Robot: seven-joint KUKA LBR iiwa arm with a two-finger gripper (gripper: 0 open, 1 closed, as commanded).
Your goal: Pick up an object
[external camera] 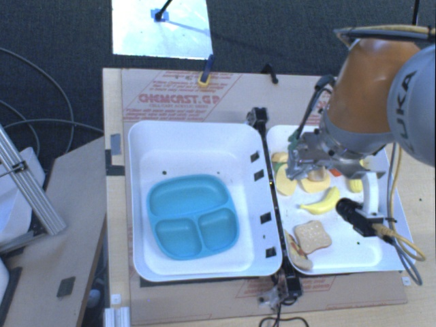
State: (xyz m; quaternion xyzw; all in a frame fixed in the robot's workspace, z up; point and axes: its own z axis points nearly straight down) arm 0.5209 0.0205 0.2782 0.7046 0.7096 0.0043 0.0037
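Observation:
The right bin (354, 256) holds several toy foods. A yellow banana (323, 201) lies near its middle and a slice of toast (313, 236) sits nearer the front. A pale yellow round piece (284, 185) and a small yellow piece (279, 158) lie by the bin's left wall. My gripper (298, 169) hangs low over the back left part of this bin, right above an orange and cream piece (317, 176) that it partly hides. The arm's body covers the back of the bin.
The left bin (153, 142) holds a blue divided plate (193, 215). A black-clipped divider (266, 182) runs between the two bins. A beige piece (300, 259) lies at the right bin's front left corner and a yellow piece (355, 184) shows under the wrist.

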